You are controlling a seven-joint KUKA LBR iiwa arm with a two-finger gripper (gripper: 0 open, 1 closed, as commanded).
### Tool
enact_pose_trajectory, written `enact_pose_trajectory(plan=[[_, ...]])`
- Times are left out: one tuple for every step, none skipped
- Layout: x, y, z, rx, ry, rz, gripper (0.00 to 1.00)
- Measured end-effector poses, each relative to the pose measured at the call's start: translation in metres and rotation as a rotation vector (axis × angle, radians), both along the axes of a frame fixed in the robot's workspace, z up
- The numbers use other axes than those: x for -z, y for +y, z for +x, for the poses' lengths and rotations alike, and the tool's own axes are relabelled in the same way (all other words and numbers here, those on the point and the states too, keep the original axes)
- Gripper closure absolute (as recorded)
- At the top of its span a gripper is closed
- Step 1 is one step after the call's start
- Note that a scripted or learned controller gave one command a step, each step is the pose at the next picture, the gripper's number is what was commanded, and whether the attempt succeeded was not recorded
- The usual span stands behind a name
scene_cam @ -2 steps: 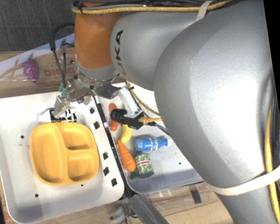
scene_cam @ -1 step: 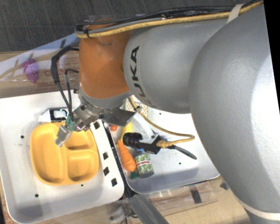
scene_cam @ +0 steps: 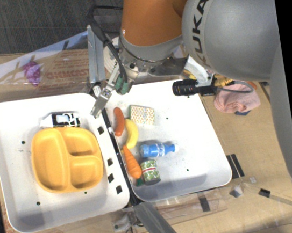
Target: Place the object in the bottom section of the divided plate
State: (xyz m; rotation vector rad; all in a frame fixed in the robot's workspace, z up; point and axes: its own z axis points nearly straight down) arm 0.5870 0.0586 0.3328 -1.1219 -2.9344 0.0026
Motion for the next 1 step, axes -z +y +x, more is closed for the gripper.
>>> enact_pose_trajectory(plan=[[0.1696,0.0603,-0.0400,0.052,0.007,0.000,0.00]])
